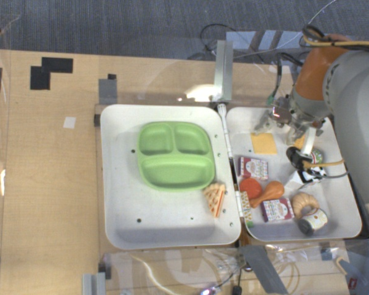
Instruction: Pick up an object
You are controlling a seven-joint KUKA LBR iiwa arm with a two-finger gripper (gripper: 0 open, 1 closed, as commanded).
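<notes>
My gripper (pixel 293 121) hangs over the far right part of the right bin (pixel 350 223), just right of a flat yellow cheese slice (pixel 264 144). Nothing shows between its tips. Below it in the same bin lie a red-and-white carton (pixel 253 166), an orange drumstick with a red end (pixel 261 190), a second small carton (pixel 277 209), a tan croissant (pixel 305 201) and a grey can (pixel 312 220). A small green and yellow item (pixel 316 155) sits close under the wrist, partly hidden.
The left bin (pixel 120 226) holds a green divided plate (pixel 175 155) and a pizza slice (pixel 214 198) near its right wall. A metal divider (pixel 229 155) separates the bins. The arm's grey body covers the right bin's far right side.
</notes>
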